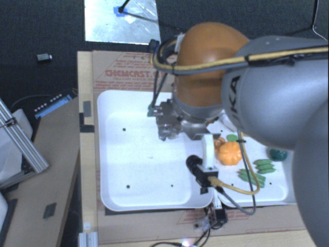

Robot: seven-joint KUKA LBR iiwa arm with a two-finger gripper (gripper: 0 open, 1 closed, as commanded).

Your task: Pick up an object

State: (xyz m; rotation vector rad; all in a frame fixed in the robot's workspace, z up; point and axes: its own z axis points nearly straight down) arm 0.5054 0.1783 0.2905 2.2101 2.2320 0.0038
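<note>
An orange pumpkin-shaped toy lies in the right bin, close to the divider between the bins. Right of it are two green pea pods and a teal object, with a small green piece just above it. My gripper hangs under the orange wrist band, over the upper right part of the left bin and well left of the toys. The wrist and arm hide much of the right bin.
A black cable fitting with a yellow hose hangs over the divider. Brown cardboard lies behind the bins, with a shiny sheet beyond it. Aluminium rails stand at the far left.
</note>
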